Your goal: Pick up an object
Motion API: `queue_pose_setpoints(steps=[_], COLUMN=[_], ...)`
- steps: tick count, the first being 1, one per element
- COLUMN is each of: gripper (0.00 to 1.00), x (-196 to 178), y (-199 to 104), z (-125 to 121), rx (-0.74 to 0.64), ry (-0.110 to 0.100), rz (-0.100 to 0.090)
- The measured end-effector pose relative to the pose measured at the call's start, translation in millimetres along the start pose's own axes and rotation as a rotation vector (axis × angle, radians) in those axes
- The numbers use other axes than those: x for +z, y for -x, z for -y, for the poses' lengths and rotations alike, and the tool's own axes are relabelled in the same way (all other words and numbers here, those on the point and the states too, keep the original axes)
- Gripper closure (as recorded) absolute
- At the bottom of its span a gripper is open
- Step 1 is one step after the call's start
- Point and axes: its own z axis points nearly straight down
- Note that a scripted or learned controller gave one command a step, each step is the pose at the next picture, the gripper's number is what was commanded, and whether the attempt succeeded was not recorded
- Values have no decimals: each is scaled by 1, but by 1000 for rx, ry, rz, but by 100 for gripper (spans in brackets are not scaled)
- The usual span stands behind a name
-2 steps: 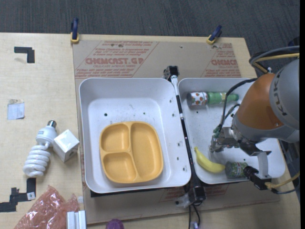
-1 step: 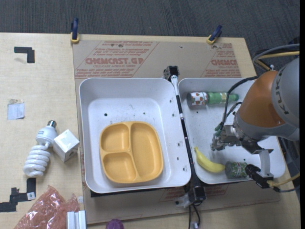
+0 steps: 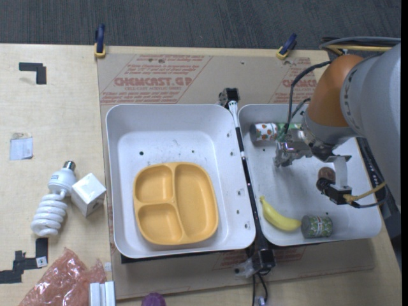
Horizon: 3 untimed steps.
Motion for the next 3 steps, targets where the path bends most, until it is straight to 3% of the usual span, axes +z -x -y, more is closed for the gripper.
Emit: queue_pose_setpoints(steps=[1,2,3], gripper=[0,100,0], x=[0,-10,-10], y=[0,0,0], z=[0,0,0], rx=[0,-2,-2], ry=[0,0,0], rz=[0,1,1])
